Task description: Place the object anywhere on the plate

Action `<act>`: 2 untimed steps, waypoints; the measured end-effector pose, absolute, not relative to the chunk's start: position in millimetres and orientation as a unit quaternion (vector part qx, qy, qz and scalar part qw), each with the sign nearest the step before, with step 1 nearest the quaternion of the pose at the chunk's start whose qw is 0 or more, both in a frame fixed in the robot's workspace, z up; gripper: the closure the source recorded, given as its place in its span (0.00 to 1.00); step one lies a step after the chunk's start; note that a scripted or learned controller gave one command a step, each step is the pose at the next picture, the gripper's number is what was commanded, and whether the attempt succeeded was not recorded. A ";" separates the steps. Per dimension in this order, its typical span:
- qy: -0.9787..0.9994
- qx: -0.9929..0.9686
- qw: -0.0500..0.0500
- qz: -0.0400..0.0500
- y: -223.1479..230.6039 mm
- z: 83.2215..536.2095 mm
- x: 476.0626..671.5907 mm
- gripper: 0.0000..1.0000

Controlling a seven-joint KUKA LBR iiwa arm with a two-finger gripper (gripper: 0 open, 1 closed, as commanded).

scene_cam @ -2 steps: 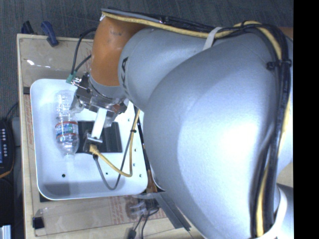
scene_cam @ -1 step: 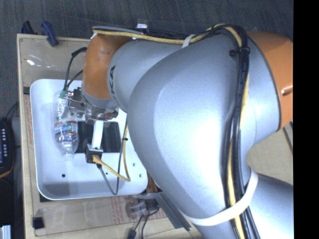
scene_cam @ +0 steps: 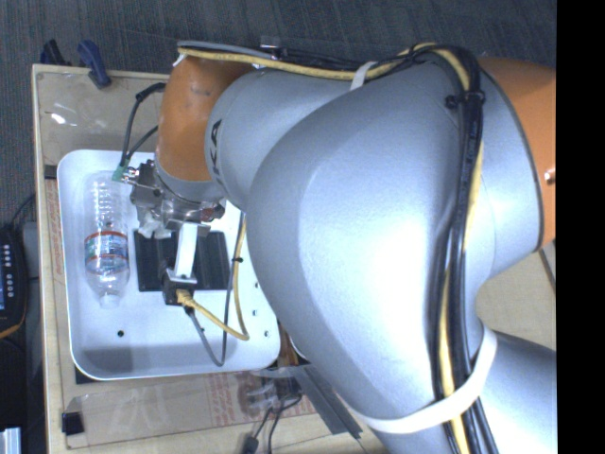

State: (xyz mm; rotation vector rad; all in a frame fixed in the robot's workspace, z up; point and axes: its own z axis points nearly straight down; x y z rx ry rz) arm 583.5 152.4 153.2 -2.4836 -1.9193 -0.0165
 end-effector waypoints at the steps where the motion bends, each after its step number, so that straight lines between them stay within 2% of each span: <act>1: -0.578 -0.816 0.001 0.002 110.5 181.2 596.1 1.00; 2: -0.501 -0.865 0.001 0.001 121.1 92.5 604.9 1.00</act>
